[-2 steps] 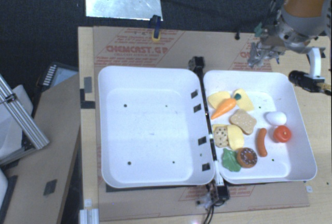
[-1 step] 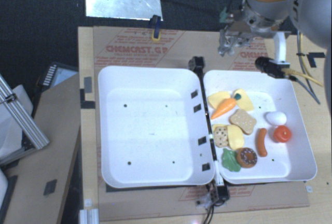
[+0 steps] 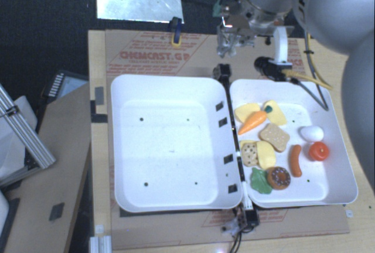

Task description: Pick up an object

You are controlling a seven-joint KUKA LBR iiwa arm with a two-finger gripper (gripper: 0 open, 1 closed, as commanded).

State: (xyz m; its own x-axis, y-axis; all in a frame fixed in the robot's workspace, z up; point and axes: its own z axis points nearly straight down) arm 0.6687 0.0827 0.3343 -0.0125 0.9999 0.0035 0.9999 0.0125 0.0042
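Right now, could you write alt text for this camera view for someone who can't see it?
A grey robot arm's gripper hovers behind two white bins; the right bin holds toy food, including a carrot, egg and doughnut.

A single fixed camera is looking down on the bench (image 3: pixel 146 53) at a slant from above, taking in both white bins side by side: the left bin (image 3: pixel 126 93) and the right bin (image 3: pixel 334 146). It is sitting far enough back to frame the bench's far edge, while the arm (image 3: pixel 328 0) is entering from the right.
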